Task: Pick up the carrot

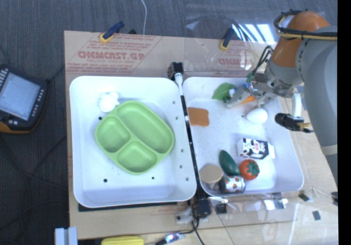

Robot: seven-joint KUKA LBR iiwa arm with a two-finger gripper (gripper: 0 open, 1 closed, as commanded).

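- The tool (pixel 245 96) is low in the back of the right bin (pixel 285 175), reaching in from the right rim; its grey metal fingers (pixel 237 97) sit on either side of the carrot (pixel 249 97), closed in on it, though from here it is hard to tell how firm the hold is.
- The carrot is a small orange sliver, lying near the bin's far wall, between a green leafy piece (pixel 222 91) to its left and a smooth white egg shape (pixel 256 115) just in front of it.
- Room is tight around that spot: leafy piece, egg and the bin's back rim all crowd close.
- The middle of the right bin is freer, a stretch of speckled white floor with a flat tan square, like toast (pixel 198 117), lying against the divider.
- The near edge of that bin is packed: a black-and-white carton (pixel 255 148), a glossy red tomato (pixel 249 169), a dark green pepper-like shape (pixel 228 162), a round tan lid (pixel 210 173) and a small can (pixel 232 184).
- The left bin (pixel 88 183) carries a matte green divided plate (pixel 135 136) set at a slant, with a small white lump (pixel 108 101) by its back corner and open white floor along the front.
- Both bins sit on a cardboard-covered tabletop (pixel 82 49), held down with yellow clamps (pixel 111 31).
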